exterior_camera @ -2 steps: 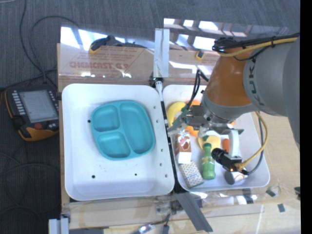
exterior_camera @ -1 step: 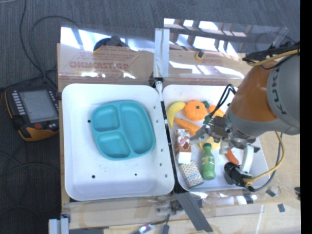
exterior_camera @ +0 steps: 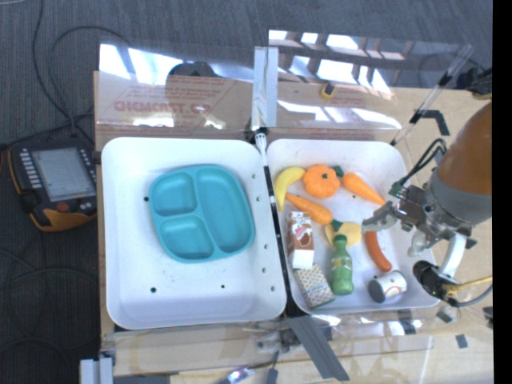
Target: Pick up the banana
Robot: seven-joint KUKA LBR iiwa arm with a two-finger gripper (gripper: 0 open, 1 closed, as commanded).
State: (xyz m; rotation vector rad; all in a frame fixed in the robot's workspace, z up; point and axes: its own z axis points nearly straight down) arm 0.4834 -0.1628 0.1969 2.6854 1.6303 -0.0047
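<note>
The banana [exterior_camera: 286,184] is yellow and curved. It lies in the upper left corner of the right bin [exterior_camera: 400,157], close to the wall between the two bins. My gripper [exterior_camera: 384,216] hangs over the right side of that bin, above a red sausage [exterior_camera: 378,251]. It is well to the right of the banana, with other toy foods between them. Nothing shows held in it.
Beside the banana sit an orange pumpkin [exterior_camera: 322,181] and two carrots [exterior_camera: 310,208] [exterior_camera: 362,187]. Lower down are a small box [exterior_camera: 302,242], a green bottle [exterior_camera: 342,267], a snack pack [exterior_camera: 314,286] and a can [exterior_camera: 388,285]. The left bin [exterior_camera: 128,278] holds a teal divided plate [exterior_camera: 200,213].
</note>
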